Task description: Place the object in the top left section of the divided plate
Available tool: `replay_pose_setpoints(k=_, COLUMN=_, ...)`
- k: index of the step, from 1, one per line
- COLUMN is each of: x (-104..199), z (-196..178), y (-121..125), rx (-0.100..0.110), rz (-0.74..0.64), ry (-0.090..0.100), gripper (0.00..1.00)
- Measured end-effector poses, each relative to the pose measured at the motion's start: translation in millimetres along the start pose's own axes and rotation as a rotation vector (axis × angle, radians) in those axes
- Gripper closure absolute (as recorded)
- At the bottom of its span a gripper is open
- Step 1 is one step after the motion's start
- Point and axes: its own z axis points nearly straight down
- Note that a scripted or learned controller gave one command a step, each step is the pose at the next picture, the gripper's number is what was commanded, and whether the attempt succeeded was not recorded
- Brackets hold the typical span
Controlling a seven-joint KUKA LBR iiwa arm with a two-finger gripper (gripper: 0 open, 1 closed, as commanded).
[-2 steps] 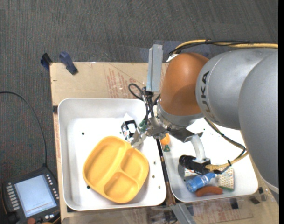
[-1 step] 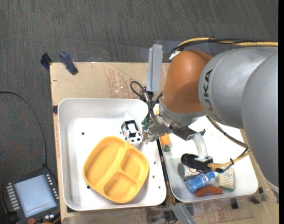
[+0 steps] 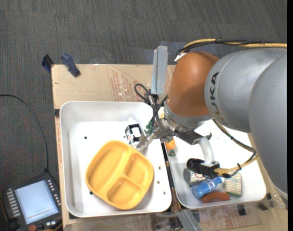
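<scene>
Gripper (image 3: 145, 139) hangs at the plate (image 3: 120, 174) rim; I cannot tell its state, so the box (image 3: 133, 133) may miss the section

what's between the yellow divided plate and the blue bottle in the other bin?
In the camera view, the two bins' adjoining white rims lie between the yellow divided plate and the blue bottle, plus bare white bin floor either side. No objects on that stretch.
</scene>
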Motion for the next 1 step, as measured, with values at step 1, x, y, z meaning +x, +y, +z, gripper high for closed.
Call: replay_pose_setpoints(k=1, x=-3.4, z=-8.3, y=0.1, rx=0.002, rz=0.008, ry=0.001, gripper=1.00)
